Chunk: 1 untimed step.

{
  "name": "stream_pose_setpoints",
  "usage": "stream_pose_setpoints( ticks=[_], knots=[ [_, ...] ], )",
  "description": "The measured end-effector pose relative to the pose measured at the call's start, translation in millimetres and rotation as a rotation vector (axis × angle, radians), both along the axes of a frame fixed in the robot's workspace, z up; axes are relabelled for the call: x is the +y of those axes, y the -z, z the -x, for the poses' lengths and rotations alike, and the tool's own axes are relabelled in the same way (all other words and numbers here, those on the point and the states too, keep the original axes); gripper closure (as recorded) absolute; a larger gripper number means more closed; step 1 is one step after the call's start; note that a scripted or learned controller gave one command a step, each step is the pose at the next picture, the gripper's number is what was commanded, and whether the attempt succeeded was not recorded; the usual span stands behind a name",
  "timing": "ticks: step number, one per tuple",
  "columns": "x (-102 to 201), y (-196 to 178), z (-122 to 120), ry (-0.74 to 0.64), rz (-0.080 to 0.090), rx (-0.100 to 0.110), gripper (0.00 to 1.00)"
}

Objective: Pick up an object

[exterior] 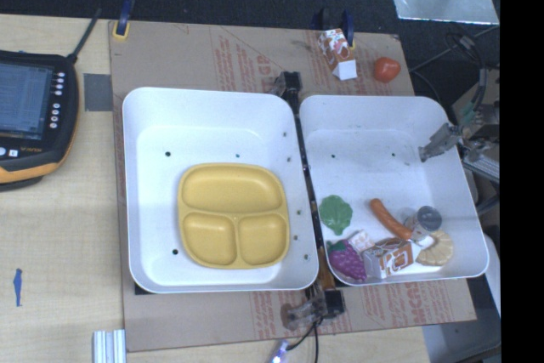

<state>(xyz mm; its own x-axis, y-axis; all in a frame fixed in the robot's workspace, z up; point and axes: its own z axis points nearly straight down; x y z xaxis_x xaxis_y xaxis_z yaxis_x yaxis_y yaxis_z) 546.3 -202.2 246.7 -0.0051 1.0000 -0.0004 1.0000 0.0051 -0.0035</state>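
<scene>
The right bin (374, 132) holds a cluster of toy foods in its near corner. These are a green broccoli (336, 214), an orange sausage (389, 218), purple grapes (347, 259), a small carton (389, 258), a grey round tin (427, 218) and a pale cookie (439, 249). My gripper (439, 142) pokes in over the bin's right rim, above bare bin floor and well behind the foods. Nothing is seen in its grasp, and most of the arm is cut off at the right.
The left bin (153, 123) bears a yellow compartment plate (234, 215). Behind the right bin, on the cardboard, stand a small carton (338, 53) and a red tomato (387, 69). A control tablet (30, 119) lies at the far left.
</scene>
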Motion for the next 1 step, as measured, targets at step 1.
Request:
stream_pose_setpoints(
  ticks=[1],
  knots=[
    [70.9,96.7,-87.7,-0.002,0.000,0.002,0.00]
  ],
)
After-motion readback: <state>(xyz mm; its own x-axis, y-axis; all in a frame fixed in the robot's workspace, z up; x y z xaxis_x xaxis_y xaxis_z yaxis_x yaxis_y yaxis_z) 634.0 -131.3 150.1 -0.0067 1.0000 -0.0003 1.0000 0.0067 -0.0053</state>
